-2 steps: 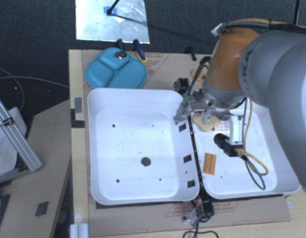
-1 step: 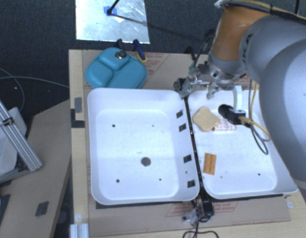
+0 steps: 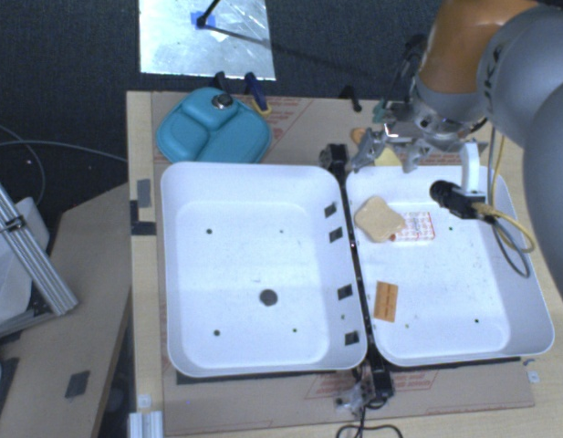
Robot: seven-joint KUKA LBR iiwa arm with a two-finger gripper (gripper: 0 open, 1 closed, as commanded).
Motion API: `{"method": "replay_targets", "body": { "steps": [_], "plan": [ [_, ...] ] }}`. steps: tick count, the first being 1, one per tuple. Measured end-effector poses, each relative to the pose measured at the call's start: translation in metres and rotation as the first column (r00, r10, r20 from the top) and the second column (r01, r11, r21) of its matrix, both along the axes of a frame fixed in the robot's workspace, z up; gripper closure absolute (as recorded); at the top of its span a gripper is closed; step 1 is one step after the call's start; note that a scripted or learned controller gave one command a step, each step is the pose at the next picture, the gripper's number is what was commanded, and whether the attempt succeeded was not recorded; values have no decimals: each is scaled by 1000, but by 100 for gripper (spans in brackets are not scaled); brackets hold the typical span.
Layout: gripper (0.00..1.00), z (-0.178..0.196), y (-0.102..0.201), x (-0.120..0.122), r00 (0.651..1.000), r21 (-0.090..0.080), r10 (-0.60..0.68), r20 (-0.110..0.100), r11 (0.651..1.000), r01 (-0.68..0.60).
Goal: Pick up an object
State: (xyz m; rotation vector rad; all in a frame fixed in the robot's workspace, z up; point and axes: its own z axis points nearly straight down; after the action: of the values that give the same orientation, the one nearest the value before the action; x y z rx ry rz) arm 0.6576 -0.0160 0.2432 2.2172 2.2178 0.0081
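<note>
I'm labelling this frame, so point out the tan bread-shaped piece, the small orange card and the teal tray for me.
tan bread-shaped piece (image 3: pixel 377 218), camera view, middle of its top face
small orange card (image 3: pixel 386 301), camera view, centre of the card
teal tray (image 3: pixel 214 128), camera view, middle of its top

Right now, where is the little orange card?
The orange card lies flat in the right bin, near its left wall, below the tan sponge and the red-and-white packet.
</note>
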Motion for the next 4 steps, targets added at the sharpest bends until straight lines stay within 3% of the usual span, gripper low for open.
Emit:
{"method": "replay_targets", "body": {
  "steps": [1,2,3,4],
  "plan": [
    [0,-2,105,12,1000,4,12,-2,1000,-12],
    [0,-3,153,-30,1000,3,9,-8,1000,-9],
    [0,-152,173,-84,1000,-1,5,-24,1000,-5],
    [0,-158,204,-5,1000,3,6,1,1000,-6]
  ]
}}
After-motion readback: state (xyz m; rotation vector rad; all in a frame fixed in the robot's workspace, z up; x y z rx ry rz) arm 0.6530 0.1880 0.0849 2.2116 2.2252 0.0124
